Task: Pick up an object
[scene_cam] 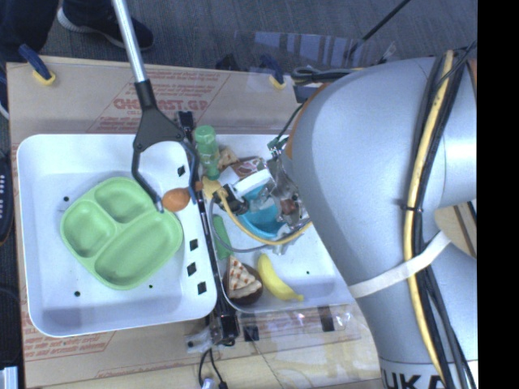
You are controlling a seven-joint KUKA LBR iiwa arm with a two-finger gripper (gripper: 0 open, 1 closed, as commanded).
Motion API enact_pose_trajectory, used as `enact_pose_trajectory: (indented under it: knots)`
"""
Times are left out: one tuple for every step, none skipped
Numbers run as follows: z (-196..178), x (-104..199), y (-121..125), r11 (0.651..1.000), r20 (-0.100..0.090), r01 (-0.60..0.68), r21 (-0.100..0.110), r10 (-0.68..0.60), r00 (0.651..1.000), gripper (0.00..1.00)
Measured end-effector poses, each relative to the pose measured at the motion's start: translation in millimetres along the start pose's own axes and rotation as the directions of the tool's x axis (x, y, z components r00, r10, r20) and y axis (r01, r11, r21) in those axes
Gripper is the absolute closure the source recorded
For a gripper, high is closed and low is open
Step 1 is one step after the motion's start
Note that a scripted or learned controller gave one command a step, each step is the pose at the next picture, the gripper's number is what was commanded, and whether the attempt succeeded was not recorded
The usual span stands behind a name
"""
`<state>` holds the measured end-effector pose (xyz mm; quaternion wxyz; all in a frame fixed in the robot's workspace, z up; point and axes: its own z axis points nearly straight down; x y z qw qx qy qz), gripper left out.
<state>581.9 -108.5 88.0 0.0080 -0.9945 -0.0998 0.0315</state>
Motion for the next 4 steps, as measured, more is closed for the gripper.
enact_pose_trajectory:
  knots:
    - [2.1, -75.7, -28.2, 0.996, -0.051, 0.086, -0.019, -0.087, 0.995, 0.00]
    - [-0.6, -30.1, -20.3, 1.000, -0.050, 0.013, -0.013, -0.013, 0.999, 0.00]
    - [-2.7, 9.4, -6.0, 1.000, -0.035, 0.009, -0.006, -0.009, 0.999, 0.00]
    - [1.2, -54.7, -28.6, 0.999, -0.051, 0.031, -0.015, -0.032, 0.998, 0.00]
